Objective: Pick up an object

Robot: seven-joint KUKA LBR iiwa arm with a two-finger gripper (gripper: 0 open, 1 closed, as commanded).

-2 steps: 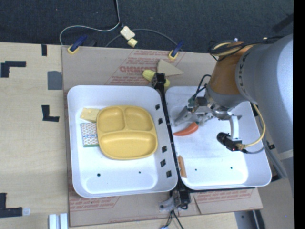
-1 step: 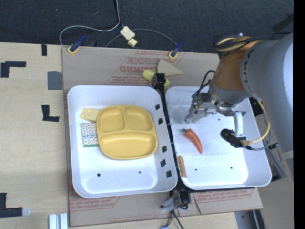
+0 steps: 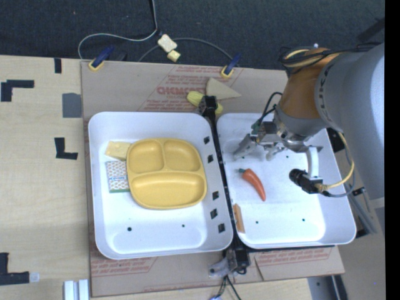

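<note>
Jaws: cannot tell how they stand; the metal gripper (image 3: 261, 144) sits low over the right-hand white bin (image 3: 312, 227), near its far edge, and the parts blur together. Nothing visible between them.

Grey arm with orange band (image 3: 299, 92) reaches in over the right bin's far right corner. A black cable fitting (image 3: 304, 180) hangs by the arm, over the bin's right side.

Small orange-red chilli pepper with a green stem (image 3: 254, 183) lies flat on the right bin's floor, about mid-bin, towards its left side. It lies near the gripper, on its near side, apart from it and untouched. A thin brown stick-like piece (image 3: 238, 217) lies along the same bin's left wall, nearer the near edge.

Left-hand white bin (image 3: 150, 236) holds a yellow plastic three-compartment plate (image 3: 166, 172), set towards the far half. Tucked at the plate's left edge: a pale yellow flat wedge (image 3: 117, 149) and, just beside it on the near side, a small patterned packet (image 3: 116, 175).

Both bins rest on a brown cardboard sheet (image 3: 169, 89) clamped to the bench at its far edge.
</note>
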